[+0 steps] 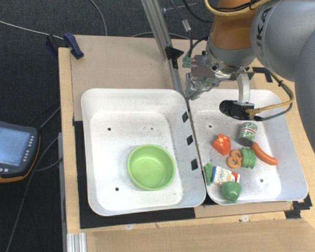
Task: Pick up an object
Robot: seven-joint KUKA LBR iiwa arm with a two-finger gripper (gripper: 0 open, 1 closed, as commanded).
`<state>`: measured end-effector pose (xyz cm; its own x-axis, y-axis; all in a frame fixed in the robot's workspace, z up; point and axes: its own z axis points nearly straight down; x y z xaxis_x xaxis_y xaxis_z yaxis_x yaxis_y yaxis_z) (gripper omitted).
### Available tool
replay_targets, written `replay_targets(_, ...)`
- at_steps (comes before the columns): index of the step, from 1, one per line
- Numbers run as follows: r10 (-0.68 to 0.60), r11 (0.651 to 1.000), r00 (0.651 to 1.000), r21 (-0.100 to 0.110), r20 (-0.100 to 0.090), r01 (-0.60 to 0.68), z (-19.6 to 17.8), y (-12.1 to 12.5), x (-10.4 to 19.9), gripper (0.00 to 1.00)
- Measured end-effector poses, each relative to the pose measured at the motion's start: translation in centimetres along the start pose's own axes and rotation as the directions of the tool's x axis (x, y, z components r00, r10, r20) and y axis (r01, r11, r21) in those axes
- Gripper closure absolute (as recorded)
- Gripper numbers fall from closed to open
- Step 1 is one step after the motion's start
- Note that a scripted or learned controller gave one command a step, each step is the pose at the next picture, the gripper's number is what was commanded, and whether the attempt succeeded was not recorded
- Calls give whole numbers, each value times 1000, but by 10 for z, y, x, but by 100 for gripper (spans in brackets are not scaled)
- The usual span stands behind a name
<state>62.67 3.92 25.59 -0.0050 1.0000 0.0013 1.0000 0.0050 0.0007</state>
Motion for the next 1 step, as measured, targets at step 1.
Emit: replay_targets(1,0,1000,1000,1,0,0,7,0,54,100)
